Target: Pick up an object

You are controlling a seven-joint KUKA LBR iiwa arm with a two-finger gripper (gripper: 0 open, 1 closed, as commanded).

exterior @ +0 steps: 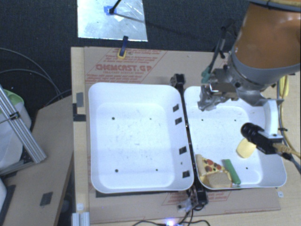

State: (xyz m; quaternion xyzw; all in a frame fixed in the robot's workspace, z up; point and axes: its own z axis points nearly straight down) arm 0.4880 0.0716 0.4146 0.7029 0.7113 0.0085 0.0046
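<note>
My gripper hangs over the far left part of the right bin, with bare white floor beneath it. At the bin's near edge lie a pizza slice, a tan bread-like piece and a green stick, close together. A pale yellow lump rests further right, partly hidden by the robot's own hardware. None of these objects touches the gripper.
The left bin sits beside the right one, with a black divider with clips between them. Cardboard lies under both bins. A shiny sheet lies beyond the bench, and a metal frame stands at far left.
</note>
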